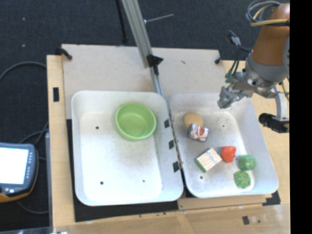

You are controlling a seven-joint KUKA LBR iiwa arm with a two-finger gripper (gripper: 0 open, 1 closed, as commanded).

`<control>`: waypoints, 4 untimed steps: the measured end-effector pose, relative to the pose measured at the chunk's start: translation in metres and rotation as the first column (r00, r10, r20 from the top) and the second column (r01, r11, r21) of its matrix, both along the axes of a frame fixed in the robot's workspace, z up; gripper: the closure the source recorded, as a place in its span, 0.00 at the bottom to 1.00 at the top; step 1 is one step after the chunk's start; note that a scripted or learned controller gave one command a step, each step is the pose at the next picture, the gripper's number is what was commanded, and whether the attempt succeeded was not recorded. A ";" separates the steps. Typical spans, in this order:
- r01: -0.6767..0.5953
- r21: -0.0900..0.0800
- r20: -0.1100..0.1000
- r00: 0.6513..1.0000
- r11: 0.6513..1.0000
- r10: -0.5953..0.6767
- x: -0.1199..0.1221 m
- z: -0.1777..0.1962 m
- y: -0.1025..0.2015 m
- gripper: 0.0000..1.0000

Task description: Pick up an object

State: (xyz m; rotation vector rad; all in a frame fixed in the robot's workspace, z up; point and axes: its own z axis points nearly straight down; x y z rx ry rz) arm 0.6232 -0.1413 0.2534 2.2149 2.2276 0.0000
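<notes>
Objects (208,159) fill right bin (214,191); dark carpet (58,13) surrounds.

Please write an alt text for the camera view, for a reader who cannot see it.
A grey and orange robot arm's claw hovers over the far edge of the right white bin, which holds several small toy foods and a small box. The left bin holds a green bowl.

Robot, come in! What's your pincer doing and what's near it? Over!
Pincer over right bin's far edge, nothing seen between it. Tan ball and small can nearest. Nothing blocking them.
</notes>
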 end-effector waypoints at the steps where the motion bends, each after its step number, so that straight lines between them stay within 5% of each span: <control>1: 0.000 0.000 0.000 1.000 1.000 0.000 -0.004 -0.008 0.043 1.00; 4: -0.002 0.001 -0.003 1.000 1.000 0.002 -0.026 -0.018 0.197 1.00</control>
